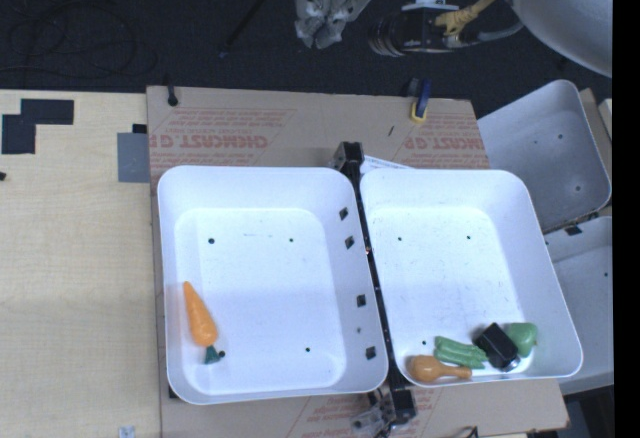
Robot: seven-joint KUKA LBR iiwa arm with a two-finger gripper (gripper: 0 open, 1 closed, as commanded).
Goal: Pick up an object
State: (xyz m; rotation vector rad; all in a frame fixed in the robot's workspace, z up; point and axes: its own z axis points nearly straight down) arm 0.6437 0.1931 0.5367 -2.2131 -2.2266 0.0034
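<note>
The gripper (pixel 322 21) hangs high at the top of the view, beyond the far edge of the cardboard sheet (pixel 300 131), with its grey metal fingers pointing down over the dark floor. Whether those fingers are spread or pressed together I cannot tell from this angle, and nothing shows between them. Both bins sit well below it in the view, nearer the camera. The left bin (pixel 180 196) lies below the gripper and slightly to its left; in that bin's near left corner, well apart from the gripper, a toy carrot (pixel 199 316) lies on the floor with its small green top (pixel 212 355) pointing toward the near wall. The right bin (pixel 520 196) sits below and to the right of the gripper. In its near right corner there is a huddle: an orange pear-shaped piece (pixel 436 369), a green pod (pixel 460 352), a black block (pixel 497 345) and a green lump (pixel 523 334), all touching or just beside each other, far from the gripper.
</note>
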